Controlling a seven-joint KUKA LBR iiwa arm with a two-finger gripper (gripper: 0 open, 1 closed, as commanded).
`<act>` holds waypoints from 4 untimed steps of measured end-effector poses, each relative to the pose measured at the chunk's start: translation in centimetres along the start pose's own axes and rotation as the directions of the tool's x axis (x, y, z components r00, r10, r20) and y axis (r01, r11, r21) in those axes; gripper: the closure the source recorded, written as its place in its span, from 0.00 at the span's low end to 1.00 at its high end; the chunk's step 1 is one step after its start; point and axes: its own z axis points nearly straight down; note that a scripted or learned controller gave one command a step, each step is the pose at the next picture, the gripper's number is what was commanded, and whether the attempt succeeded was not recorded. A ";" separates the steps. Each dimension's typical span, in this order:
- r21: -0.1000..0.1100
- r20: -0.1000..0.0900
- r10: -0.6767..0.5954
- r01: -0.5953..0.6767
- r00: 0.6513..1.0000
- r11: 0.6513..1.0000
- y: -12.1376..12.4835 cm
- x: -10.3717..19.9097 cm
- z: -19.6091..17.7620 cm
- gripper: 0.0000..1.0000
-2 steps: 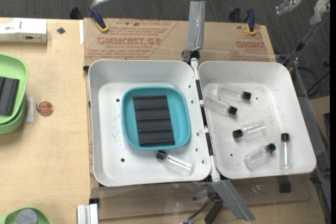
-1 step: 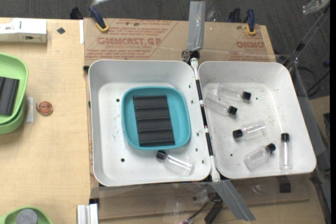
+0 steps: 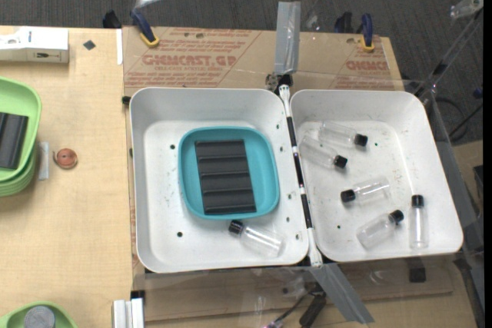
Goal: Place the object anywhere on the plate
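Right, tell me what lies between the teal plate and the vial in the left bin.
In the camera view, just a narrow strip of bare white bin floor. The vial lies just below the teal plate's lower rim, apart from it, black cap nearest the plate.

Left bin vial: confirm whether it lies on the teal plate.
No, the vial lies on the left bin floor just below the teal plate.

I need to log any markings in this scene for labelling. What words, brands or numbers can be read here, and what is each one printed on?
"GIEMCAST.GP": my best reading of the large red print on the cardboard sheet behind the left bin; the letters are blurred.
A partial red word at the cardboard's right end: cut off, unreadable.
Smaller red lines on the cardboard: too small.
Dark marks on the white box, upper left: too blurred.
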 end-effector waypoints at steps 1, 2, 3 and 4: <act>0.001 0.000 0.133 -0.133 0.991 0.991 0.0 0.1 0.0 0.00; 0.001 0.000 0.253 -0.253 0.967 0.967 0.0 0.0 0.0 0.00; 0.003 0.000 0.346 -0.346 0.938 0.938 -1.1 -0.4 0.1 0.00; 0.002 0.000 0.454 -0.454 0.891 0.891 -0.5 -0.3 0.0 0.00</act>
